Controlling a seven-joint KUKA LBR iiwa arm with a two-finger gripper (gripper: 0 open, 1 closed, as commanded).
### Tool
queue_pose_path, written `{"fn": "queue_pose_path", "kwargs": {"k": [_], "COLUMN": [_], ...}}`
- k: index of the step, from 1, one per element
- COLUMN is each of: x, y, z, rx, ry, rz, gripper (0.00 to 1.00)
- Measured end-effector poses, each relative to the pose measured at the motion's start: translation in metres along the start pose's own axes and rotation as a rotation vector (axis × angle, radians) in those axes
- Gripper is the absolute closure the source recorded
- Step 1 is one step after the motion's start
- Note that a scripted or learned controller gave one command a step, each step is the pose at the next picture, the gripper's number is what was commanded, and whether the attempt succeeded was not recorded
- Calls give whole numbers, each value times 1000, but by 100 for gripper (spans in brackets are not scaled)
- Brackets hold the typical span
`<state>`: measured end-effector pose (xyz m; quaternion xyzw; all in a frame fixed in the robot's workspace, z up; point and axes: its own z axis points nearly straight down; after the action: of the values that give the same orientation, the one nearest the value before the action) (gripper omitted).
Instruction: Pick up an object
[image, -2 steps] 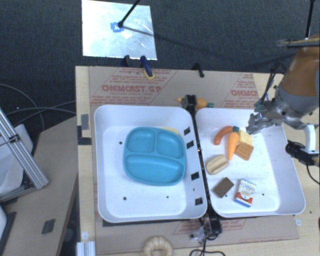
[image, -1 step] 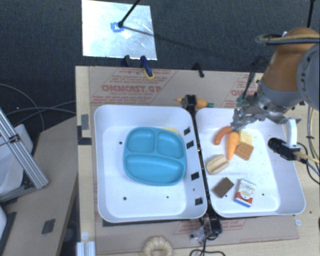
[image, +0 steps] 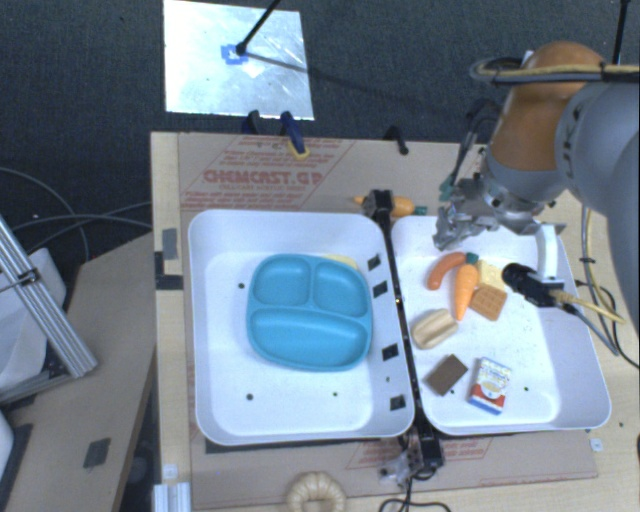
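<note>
- Camera view: grey arm with orange band (image: 535, 110) reaches in from the right; gripper (image: 452, 232) hangs over the far-left corner of the right white bin (image: 580, 385).
- Cannot tell whether the gripper is released or clenched; nothing visible in its grasp.
- Right bin contents: orange sausage-shaped toy (image: 445, 270) just below the gripper, orange carrot toy (image: 465, 290) beside it, tan cracker square (image: 489, 301), beige bread roll (image: 434, 328), brown flat square (image: 447, 375), small red-and-white carton (image: 490, 385).
- Left white bin (image: 215, 400) holds a blue three-compartment plastic tray (image: 308, 310).
- Both bins sit on the table (image: 260, 170).
</note>
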<state>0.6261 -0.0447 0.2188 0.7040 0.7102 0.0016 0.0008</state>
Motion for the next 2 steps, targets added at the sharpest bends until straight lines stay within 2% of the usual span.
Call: {"fn": "queue_pose_path", "kwargs": {"k": [2], "x": [-11], "y": [15], "z": [-11], "rx": [0], "ry": [-2], "rz": [8], "gripper": [100]}}
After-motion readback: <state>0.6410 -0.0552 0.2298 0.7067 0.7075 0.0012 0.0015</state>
